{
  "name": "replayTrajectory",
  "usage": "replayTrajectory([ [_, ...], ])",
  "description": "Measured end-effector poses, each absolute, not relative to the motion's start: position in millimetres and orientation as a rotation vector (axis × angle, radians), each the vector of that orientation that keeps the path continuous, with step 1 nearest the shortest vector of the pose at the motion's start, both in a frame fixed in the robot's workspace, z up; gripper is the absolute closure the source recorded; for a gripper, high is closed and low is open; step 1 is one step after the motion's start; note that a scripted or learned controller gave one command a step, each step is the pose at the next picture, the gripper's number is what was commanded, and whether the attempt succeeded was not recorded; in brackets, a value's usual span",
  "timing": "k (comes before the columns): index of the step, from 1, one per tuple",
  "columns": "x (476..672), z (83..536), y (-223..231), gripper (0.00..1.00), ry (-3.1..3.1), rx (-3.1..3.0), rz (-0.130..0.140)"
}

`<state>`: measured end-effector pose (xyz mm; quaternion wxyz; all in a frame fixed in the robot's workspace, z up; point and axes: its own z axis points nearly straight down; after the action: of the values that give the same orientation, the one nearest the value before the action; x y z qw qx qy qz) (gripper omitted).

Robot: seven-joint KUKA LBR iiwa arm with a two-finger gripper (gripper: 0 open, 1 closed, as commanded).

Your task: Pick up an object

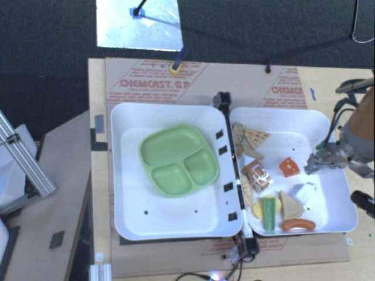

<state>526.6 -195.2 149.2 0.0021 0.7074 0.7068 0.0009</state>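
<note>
Hovering over the right bin at its 3 o'clock edge, the claw sat just beside the red object; whether spread or pressed together, cannot tell. Green tray lay in left bin.

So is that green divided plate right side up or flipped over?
Right side up. The green plate lies flat in the left bin, its three hollow compartments facing up, with nothing in them.
</note>
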Motion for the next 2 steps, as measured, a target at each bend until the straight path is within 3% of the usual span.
replayTrajectory([
  [2,534.6,226.0,-193.9,1.0,2.224,2.213,0.003],
])
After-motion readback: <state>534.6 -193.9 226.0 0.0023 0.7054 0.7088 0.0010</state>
